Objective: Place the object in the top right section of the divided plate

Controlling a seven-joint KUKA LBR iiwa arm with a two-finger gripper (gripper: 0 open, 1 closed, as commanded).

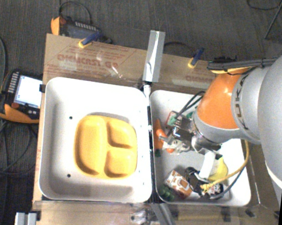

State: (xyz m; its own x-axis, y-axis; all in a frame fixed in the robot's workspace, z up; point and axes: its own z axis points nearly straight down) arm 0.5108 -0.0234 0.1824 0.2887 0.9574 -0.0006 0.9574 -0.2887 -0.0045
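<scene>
Two white bins sit side by side, and the yellow plate (93, 152) lies flat near the middle of the left bin (46, 138). Bare white floor rings the plate on every side, widest above it and to its left, narrower between its right rim and the wall shared with the right bin (238, 193). All of the plate's sections are bare, including its top right section (124, 133), which is the part nearest that shared wall.

Right of the plate, just over the wall, a small orange thing (158, 133) lies close against the right bin's left edge, level with the plate's upper half. The gripper (169, 140) is just beside it, on the side away from the plate; whether it is apart, together or clamped on the orange thing, I cannot tell, as its body hides the tips. The grey and orange arm (223, 109) covers much of the bin farther right of the plate.

Below the gripper, level with the plate's lower rim, a brown packet (178, 183) and a small green thing (165, 192) crowd the right bin's near left corner. A yellow thing (220, 170) lies farther from the plate, partly behind the wrist.
</scene>
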